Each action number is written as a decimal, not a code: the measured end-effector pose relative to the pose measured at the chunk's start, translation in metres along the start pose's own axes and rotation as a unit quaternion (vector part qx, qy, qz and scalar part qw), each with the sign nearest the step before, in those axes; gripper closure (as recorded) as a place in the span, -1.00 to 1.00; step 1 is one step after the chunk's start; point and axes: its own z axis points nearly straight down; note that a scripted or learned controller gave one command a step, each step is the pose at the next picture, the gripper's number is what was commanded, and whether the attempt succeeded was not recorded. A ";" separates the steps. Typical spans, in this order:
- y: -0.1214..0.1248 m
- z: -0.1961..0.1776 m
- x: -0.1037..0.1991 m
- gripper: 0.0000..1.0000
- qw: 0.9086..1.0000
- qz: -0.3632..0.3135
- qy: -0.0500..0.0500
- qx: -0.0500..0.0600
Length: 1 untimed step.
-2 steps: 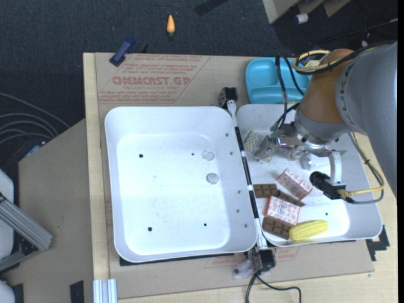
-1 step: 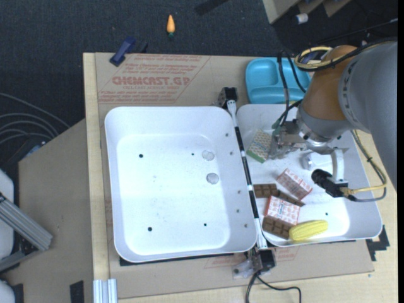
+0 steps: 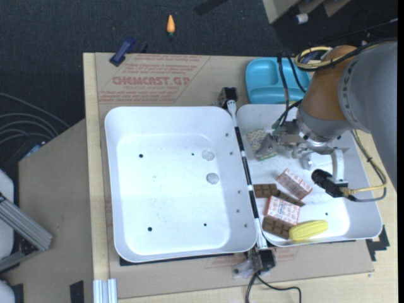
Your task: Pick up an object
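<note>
Nearest the camera in the right bin point(image 3: 363, 223) lies a yellow corn cob point(image 3: 308, 230), long axis left-right, beside chocolate bars point(image 3: 282, 211). Farther back, the tool point(image 3: 273, 145) hovers over a speckled packet point(image 3: 257, 137); I cannot tell its grip state.

The two bins are white: the left bin point(image 3: 170, 182) has small dark dots and two grey round marks on its floor, and the right bin point(image 3: 360, 223) is plain white. In the right bin lies a yellow corn cob point(image 3: 308, 230), a brown chocolate bar point(image 3: 266, 190), and two red and white patterned boxes point(image 3: 282, 210) point(image 3: 294, 183). The counter point(image 3: 158, 77) is light brown with red printed letters. Behind the right bin stands a light blue tray point(image 3: 268, 81). The arm point(image 3: 353, 87) is grey with an orange band. The floor point(image 3: 50, 36) is dark blue-grey, with a small orange thing point(image 3: 170, 24) on it.
</note>
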 end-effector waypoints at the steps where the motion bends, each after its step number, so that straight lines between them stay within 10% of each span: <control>1: -0.055 -0.091 0.006 -1.00 1.000 0.001 0.000 0.001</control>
